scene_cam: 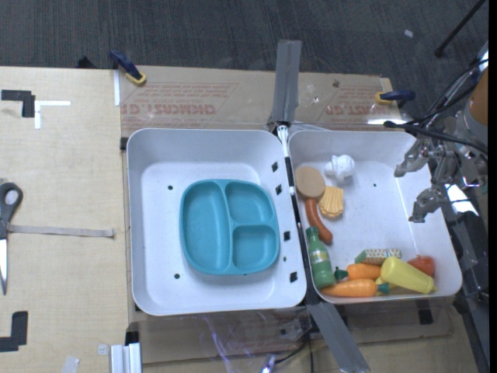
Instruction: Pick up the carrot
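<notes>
Fingers (420,186) apart; orange tapered carrot (351,288).

i'm looking down at a light wooden bench (62,169) that is carrying two shallow white bins side by side: the left bin (144,231) and the right bin (388,150), touching along their inner edges. scissors (6,224) are lying at the bench's far left. a brown cardboard sheet (202,99) is sitting behind the bins, with blue-and-yellow clamps (128,67) gripping it.

robot lab, taped bench (62,208), clamped bins (147,286)
</notes>
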Controlling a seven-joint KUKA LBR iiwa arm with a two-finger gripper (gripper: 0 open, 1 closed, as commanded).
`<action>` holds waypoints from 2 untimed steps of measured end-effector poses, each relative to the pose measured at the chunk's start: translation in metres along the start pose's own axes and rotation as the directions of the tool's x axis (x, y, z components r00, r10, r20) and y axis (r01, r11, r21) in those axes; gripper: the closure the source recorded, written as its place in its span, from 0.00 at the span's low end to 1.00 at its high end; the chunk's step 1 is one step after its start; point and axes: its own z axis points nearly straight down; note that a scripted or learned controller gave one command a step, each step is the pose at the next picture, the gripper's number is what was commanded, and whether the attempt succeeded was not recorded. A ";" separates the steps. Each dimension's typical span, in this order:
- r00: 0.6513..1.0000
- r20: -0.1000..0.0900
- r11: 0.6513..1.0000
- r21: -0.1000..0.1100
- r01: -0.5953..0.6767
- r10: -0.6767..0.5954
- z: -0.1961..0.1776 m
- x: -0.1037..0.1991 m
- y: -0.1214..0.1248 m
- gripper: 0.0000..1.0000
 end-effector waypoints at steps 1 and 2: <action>0.926 0.000 0.926 -0.001 0.377 -0.377 0.114 0.042 0.037 0.00; 0.758 0.008 0.758 0.007 0.653 -0.653 0.149 0.059 0.062 0.00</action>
